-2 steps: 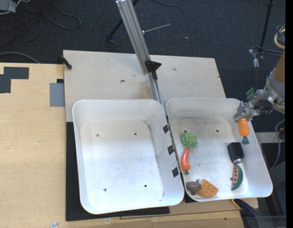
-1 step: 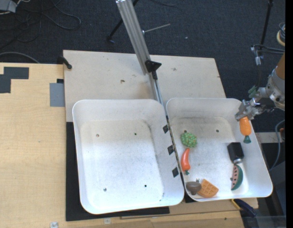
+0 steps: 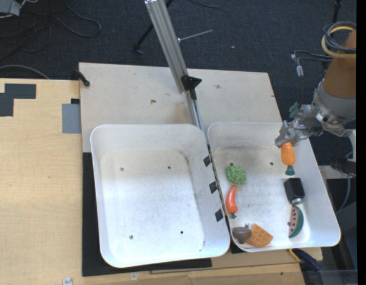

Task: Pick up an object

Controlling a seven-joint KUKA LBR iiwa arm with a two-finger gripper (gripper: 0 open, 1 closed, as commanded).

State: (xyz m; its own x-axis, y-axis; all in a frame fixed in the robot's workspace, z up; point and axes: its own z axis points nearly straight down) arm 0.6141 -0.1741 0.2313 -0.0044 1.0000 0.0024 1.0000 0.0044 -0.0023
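We saw the gripper [image 3: 287,138] at the right bin's [image 3: 325,230] far right, the toy carrot [image 3: 287,155] hanging just below it; whether its grip was closed on the carrot, we could not tell.

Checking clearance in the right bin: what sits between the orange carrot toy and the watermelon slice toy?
In the camera view, a small black block lies between the orange carrot toy and the watermelon slice toy, along the right bin's right side.

The pincer [image 3: 287,139] holds a toy carrot [image 3: 287,156] over the right bin [image 3: 325,218].
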